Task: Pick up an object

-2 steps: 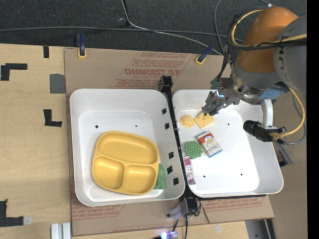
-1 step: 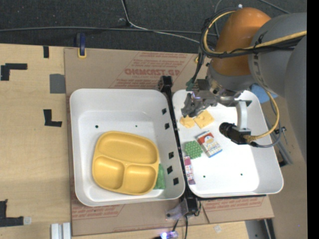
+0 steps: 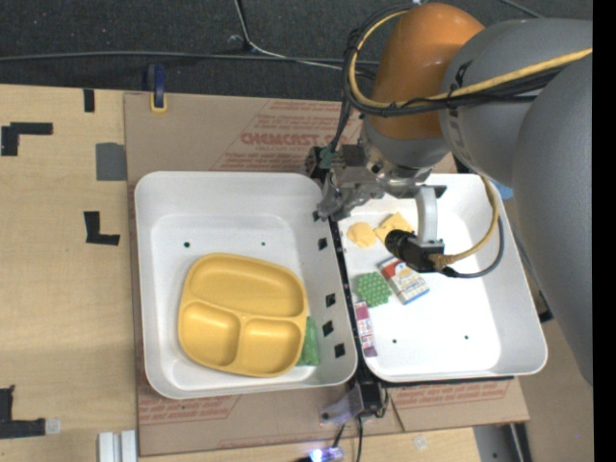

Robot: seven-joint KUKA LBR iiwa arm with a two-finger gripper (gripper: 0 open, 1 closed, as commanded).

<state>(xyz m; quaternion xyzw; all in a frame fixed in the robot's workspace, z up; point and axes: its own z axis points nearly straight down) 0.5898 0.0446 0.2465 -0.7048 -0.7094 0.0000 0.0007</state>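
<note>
Yellow block lies in the right bin, just above the small printed packet and under the gripper, whose grip state I cannot tell; likely light, stiff, best pinched across its short sides.

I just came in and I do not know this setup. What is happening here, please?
A grey robot arm reaches from the right over two white bins. Its pincer hangs above the wall between them, near some small items in the right bin: a yellow piece, a green packet and a small box. The left bin holds a yellow divided tray. Nothing looks lifted yet.
</note>
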